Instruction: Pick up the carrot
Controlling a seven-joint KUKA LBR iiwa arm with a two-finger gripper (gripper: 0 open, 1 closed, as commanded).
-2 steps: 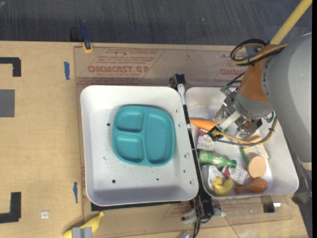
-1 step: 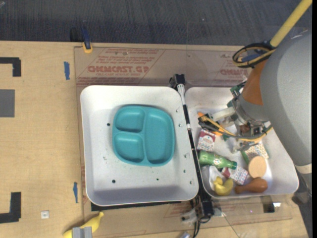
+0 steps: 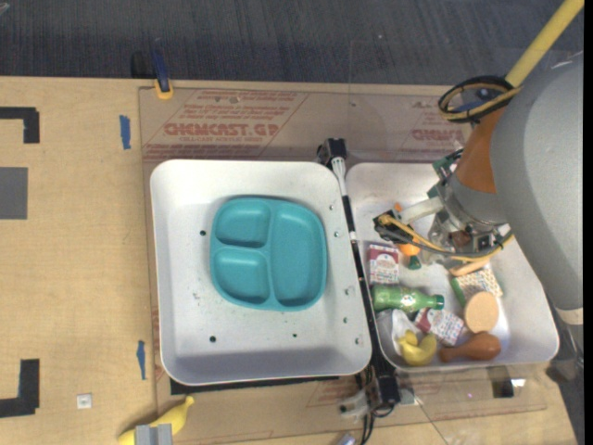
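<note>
You have two white bins side by side on the desk (image 3: 74,276). The left bin (image 3: 176,341) carries a teal divided plate (image 3: 270,252) with three compartments, lying flat near the bin's middle. The right bin (image 3: 537,327) is crowded with small things.

Your arm (image 3: 542,184) reaches in from the right, its orange band (image 3: 477,160) above the wrist, and the tool (image 3: 454,235) hangs over the upper part of the right bin. Cables and the wrist body cover the tool's tip, so you cannot tell whether it is apart or together, nor whether it touches anything below.

The carrot (image 3: 408,233) appears as a thin orange piece with a dark end, lying in the upper left part of the right bin, just beside the tool on its left side. You cannot tell whether the two touch.

Below the carrot you see a small red and white packet (image 3: 383,267), then a green bottle (image 3: 408,298) lying on its side. Nearer the front edge sit a yellow banana toy (image 3: 417,349), a brown drumstick-shaped toy (image 3: 473,347) and a pale round slice (image 3: 481,311).

A yellow clamp (image 3: 157,425) lies on the desk at the front, well apart from the bins.
</note>
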